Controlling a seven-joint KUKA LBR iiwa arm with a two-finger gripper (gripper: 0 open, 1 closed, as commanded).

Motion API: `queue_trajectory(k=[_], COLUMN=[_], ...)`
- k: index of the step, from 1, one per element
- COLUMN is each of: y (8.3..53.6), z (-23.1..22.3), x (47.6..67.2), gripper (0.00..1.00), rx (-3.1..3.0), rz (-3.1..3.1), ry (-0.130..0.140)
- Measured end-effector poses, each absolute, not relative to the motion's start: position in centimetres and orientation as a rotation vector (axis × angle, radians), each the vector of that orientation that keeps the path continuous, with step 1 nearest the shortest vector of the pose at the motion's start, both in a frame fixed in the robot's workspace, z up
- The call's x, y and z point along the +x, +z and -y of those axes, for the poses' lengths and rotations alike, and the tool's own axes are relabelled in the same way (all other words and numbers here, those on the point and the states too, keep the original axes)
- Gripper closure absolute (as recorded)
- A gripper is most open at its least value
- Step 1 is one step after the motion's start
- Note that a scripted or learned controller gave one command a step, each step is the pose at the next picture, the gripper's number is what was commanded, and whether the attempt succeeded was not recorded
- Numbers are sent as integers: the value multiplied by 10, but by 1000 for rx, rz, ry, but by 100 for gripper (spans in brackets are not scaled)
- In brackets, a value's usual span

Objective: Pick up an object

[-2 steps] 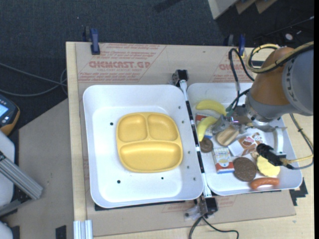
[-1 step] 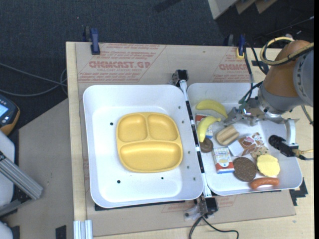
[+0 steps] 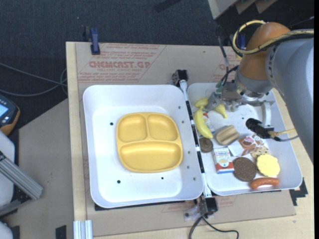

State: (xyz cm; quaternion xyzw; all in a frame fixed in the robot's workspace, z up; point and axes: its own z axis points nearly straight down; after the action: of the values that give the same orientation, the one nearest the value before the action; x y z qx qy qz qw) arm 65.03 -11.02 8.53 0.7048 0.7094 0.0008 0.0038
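The gripper (image 3: 220,105) hangs low in the right bin (image 3: 291,156), just beside the banana (image 3: 202,123), seemingly lining up a grab; whether its jaws are apart cannot be told; the yellow tray (image 3: 148,142) lies left of the banana.

Robotics lab setup: wooden desk (image 3: 149,61) with clamped white bins (image 3: 99,148), toy food, loose cables (image 3: 30,81) on dark carpet (image 3: 99,9), aluminium extrusion (image 3: 17,176) at left.
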Motion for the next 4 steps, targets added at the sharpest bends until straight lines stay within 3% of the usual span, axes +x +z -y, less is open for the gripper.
queue_trajectory(k=[1,2,3,4], y=[95,191,207,219], z=[113,17,33,-9], x=[648,572,541,576], gripper=[100,100,100,100], rx=[2217,2213,2225,2213], rz=[-2222,-2233,-2222,-2225], ry=[-1,9,-2,6])
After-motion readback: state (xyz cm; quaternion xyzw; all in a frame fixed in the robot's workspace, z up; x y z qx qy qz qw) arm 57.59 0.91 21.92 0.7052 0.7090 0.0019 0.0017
